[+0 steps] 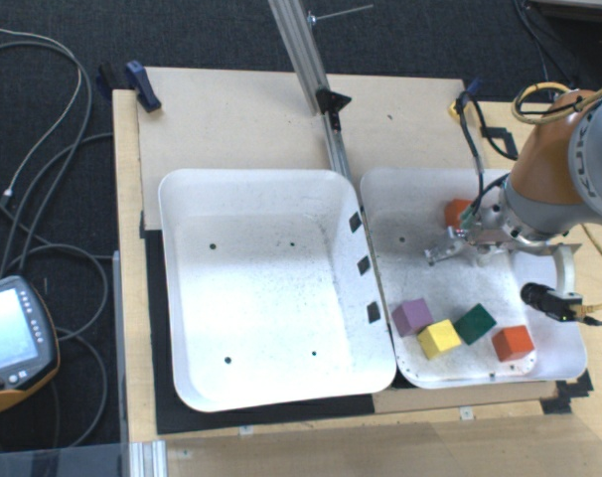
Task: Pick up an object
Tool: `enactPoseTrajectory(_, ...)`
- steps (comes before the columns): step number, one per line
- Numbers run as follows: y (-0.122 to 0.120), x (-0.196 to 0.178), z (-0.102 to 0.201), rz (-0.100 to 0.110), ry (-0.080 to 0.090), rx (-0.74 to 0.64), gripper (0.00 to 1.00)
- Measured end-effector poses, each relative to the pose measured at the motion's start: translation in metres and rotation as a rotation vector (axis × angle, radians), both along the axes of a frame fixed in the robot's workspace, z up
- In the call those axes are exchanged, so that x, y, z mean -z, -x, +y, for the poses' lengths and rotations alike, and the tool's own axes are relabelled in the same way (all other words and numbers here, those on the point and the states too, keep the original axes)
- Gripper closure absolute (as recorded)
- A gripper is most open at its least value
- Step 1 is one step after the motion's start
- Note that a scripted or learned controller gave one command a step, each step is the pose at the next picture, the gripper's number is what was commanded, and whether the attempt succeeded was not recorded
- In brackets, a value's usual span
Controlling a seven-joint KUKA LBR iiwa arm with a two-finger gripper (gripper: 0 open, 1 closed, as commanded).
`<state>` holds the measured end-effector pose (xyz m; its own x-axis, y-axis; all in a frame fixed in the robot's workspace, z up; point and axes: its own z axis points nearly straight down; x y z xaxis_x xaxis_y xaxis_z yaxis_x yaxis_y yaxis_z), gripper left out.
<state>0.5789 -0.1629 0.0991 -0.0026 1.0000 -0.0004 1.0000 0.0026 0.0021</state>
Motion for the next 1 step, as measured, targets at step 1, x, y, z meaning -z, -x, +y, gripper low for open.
enactPoseTrajectory(1, -0.0626, -0.0002, 0.0103, 0.010, -0.001, 0.000, 0.00)
